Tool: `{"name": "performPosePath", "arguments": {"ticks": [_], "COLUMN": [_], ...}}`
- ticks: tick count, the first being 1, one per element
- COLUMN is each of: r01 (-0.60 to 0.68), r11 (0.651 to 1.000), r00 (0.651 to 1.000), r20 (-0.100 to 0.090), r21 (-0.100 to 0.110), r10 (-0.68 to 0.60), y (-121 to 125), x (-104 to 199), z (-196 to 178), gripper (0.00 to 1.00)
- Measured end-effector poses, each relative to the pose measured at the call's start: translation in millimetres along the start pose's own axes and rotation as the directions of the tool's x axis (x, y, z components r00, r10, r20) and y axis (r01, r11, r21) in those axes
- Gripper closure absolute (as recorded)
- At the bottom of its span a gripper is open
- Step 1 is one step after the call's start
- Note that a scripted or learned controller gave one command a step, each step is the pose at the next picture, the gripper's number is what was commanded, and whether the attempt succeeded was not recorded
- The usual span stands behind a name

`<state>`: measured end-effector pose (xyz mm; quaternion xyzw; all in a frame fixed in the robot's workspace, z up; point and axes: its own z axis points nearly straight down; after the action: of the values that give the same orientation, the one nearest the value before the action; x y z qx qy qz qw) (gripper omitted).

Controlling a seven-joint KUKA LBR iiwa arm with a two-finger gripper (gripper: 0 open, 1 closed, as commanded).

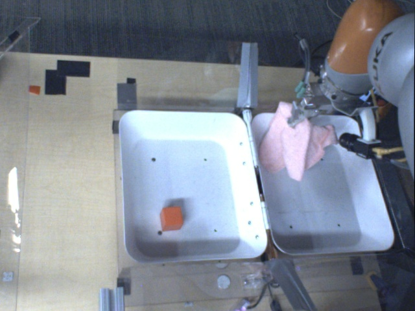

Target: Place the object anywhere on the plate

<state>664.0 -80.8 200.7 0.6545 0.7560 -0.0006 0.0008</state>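
Overhead, one claw [299,113] clamps one pink cloth [293,144]; one orange block [172,218] sits apart.

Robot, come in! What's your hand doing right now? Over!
Hand over the right white bin, soft pink cloth hanging from it. Small orange block lying in the left white bin. Nothing blocking.

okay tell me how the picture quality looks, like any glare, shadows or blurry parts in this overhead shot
Camera view: bright glare streaks on the bench at its left edge; soft shadows along the near walls inside the left bin and right bin; the orange block casts a small shadow; the pink cloth hanging at the end effector looks soft-edged; overall the image is slightly grainy.
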Motion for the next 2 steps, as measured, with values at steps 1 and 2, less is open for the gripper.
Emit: {"name": "performPosePath", "arguments": {"ticks": [1, 2], "r01": [0.007, 0.4], "r11": [1.0, 0.917], "r00": [1.0, 0.917], "r20": [0.0, 0.0], "r21": [-0.003, -0.004], "r10": [-0.007, -0.4], "y": [2, -12], "x": [1, 56], "z": [-22, -23], "gripper": [1.0, 1.0]}}
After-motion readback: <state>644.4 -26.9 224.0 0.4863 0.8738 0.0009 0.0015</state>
